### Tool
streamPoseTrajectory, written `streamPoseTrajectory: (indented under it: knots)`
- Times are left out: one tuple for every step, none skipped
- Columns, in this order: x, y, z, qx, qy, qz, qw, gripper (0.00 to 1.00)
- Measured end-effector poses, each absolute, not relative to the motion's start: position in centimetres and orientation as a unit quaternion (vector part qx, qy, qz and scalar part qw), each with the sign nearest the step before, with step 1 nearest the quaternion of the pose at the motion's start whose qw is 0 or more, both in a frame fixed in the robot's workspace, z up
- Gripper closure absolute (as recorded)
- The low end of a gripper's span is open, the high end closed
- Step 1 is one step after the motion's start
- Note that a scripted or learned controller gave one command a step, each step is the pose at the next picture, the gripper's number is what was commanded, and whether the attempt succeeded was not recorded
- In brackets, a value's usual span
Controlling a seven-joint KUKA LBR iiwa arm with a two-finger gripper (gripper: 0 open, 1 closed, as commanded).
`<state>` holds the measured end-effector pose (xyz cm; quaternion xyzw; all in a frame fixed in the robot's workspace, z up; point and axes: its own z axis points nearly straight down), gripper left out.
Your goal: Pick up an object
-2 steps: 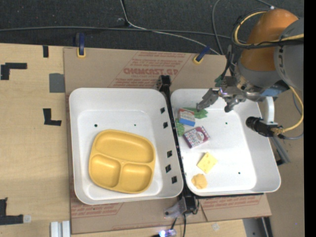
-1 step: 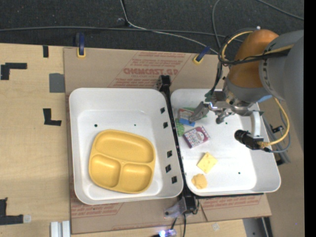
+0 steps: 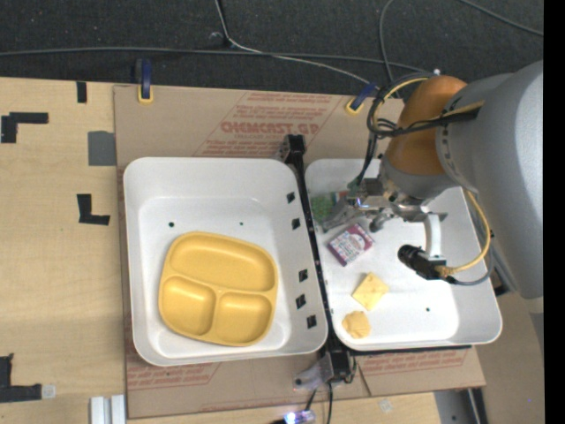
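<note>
Hovering low in the right bin (image 3: 477, 321), gripper (image 3: 369, 203) just beside a purple packet (image 3: 348, 244). Cannot tell its state. Yellow tray (image 3: 219, 288) in the left bin (image 3: 141, 237).

Two shallow white bins sit side by side on a brown cardboard sheet (image 3: 265, 126) printed with faded red lettering, the left bin (image 3: 141, 184) and the right bin (image 3: 477, 325) meeting along a dark divider (image 3: 305, 237). The cardboard lies on a pale wooden bench (image 3: 53, 263) marked with black tape pieces (image 3: 22, 124) and a grey patch (image 3: 101, 147). Behind the bench a dark surface (image 3: 106, 16) carries a thin black cable (image 3: 265, 53), and small blue clips (image 3: 144, 76) hold the cardboard's far edge
</note>
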<state>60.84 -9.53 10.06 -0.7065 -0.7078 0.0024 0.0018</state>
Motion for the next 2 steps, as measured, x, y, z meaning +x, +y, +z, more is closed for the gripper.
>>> streamPoseTrajectory:
  knots:
    - [60.8, -9.5, 8.4, -0.707, -0.708, 0.0009, -0.001, 0.00]
    - [60.9, -9.5, 9.5, -0.706, -0.708, 0.0004, -0.001, 1.00]
